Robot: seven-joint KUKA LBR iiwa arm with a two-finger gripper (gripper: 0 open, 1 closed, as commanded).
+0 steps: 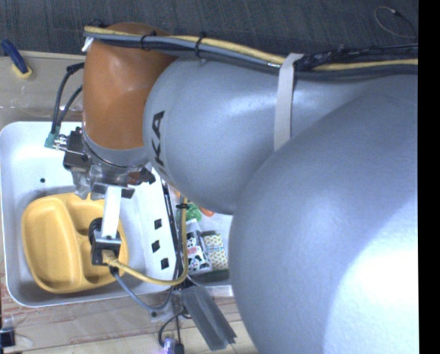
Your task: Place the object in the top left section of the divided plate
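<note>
My claw (102,190) hangs over the right rim of the plate (49,245), whose bulk lies toward the view's left; clenched or released, I cannot tell

- A single camera sits above the desk (28,94), looking down at a slant
- The grey arm (316,212) reaches in from the right, very near the lens, looming large
- Lower left, farther off, lies a white bin (13,146) with the yellow divided plate (50,242); dark floor (205,6) runs along the top
</note>
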